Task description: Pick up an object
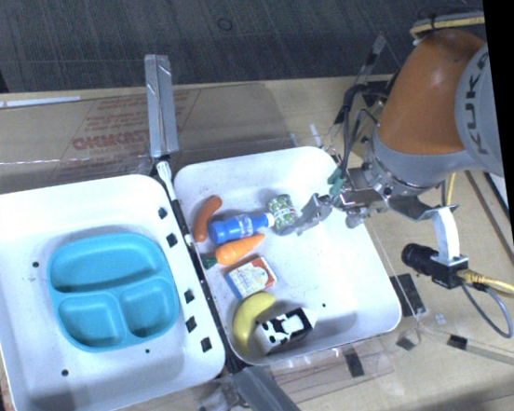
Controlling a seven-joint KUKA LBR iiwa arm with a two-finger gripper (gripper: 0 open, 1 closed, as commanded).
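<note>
Tool (307, 214) low in right bin (365, 279), just right of blue bottle (238, 225) and small green-patterned can (282, 210); finger spacing cannot be told. Carrot (239, 248) lies left, below the bottle. Best: centre over one item, descend straight, close squarely, avoid clipping neighbours.

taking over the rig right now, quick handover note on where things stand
Claw: low in the right bin, beside the small green-patterned can; whether it is open or shut cannot be told, and nothing is seen held.
Right bin items: sausage, blue bottle, carrot, orange-and-white carton, banana, black-and-white item.
Left bin: blue divided tray.
Done: no pick confirmed.
Left: grasp one object and lift it out.
</note>
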